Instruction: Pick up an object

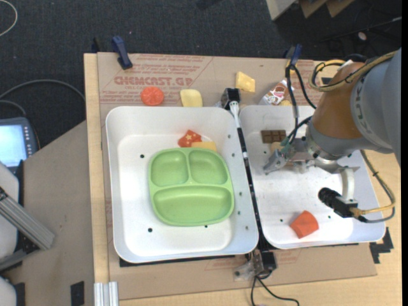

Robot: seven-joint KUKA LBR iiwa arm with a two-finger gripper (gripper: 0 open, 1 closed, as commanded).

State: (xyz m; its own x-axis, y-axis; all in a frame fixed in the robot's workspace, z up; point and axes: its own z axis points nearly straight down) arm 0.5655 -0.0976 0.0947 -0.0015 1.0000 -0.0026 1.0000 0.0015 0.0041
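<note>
The gripper [275, 160] hangs low in the right bin [280, 234]. Finger spread cannot be told. The brown block [273, 136] lies just beyond it; the orange block [305, 224] lies well apart.

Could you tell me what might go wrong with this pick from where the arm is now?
The gripper sits low in the right bin beside the brown chocolate bar, which lies flat and may slip away. The orange block sits far off. The dangling cable could snag.
</note>
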